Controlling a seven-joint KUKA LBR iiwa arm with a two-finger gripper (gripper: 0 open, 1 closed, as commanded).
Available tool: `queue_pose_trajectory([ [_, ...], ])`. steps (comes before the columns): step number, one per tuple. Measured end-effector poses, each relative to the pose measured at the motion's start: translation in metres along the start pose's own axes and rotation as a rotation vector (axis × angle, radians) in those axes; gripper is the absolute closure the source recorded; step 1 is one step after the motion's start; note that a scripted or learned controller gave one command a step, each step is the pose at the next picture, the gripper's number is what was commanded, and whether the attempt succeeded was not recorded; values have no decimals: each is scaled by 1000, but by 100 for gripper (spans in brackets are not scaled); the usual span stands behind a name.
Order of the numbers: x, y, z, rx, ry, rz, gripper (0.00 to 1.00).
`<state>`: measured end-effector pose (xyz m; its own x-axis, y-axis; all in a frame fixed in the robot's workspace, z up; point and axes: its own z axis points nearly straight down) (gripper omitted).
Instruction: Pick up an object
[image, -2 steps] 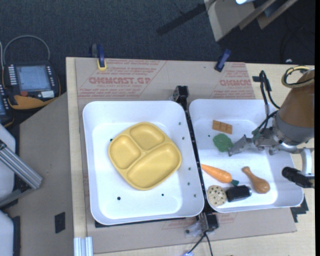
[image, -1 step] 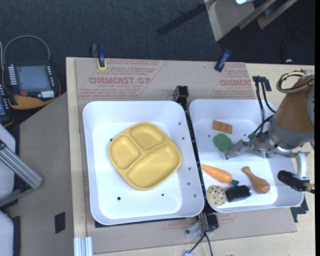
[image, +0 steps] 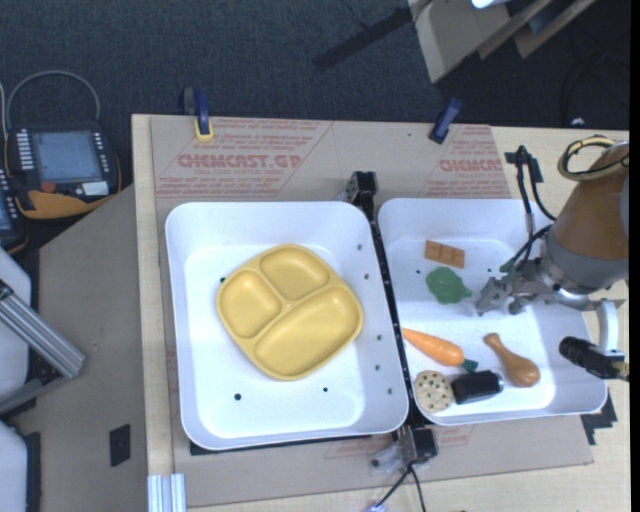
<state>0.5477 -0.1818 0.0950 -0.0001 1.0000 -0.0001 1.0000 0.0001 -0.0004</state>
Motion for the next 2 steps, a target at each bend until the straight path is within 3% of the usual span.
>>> queue_pose_trajectory([
  [2, 4, 4, -97, -5, -2, -2, 100],
])
